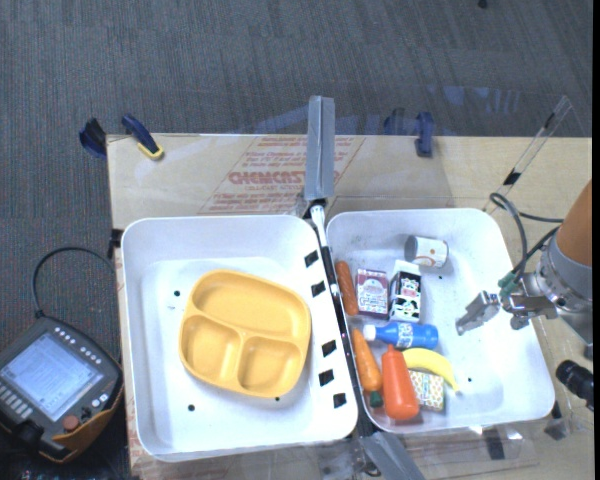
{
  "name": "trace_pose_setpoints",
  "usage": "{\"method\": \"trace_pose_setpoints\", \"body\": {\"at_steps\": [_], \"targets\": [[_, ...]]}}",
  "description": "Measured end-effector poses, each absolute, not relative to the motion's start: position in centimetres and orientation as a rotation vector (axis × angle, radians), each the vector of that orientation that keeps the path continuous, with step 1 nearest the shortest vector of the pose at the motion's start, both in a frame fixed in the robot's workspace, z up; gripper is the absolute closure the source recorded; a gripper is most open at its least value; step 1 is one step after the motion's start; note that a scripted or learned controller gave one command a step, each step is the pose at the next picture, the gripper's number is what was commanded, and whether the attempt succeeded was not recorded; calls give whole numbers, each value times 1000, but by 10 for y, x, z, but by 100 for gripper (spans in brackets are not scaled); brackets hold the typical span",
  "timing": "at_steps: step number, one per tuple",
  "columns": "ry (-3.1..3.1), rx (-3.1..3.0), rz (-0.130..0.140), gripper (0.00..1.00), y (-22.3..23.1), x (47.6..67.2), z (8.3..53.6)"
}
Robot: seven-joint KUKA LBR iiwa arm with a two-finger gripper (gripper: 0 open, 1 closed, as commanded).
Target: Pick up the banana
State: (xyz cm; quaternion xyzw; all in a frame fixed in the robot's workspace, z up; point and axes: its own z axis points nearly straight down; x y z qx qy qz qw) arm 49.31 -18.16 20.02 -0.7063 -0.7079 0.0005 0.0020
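Banana [432,364] lies lower center of right bin [520,368], touching blue bottle [404,335]. Tool [477,313] hovers right of it, apart; grip state: can't tell.

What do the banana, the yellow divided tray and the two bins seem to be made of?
The banana looks like moulded plastic: even yellow, smooth, toy-like beside the other small play foods. The yellow divided tray seems to be matte plastic, one uniform colour with rounded moulded compartments. The bins appear to be thin white plastic with a slight sheen and rounded corners, though the view cannot settle it.
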Motion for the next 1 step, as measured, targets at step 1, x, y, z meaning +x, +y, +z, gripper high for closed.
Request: {"method": "trace_pose_setpoints", "body": {"at_steps": [1], "targets": [[-2244, -2197, -1, 0, -124, 477, 87]]}}
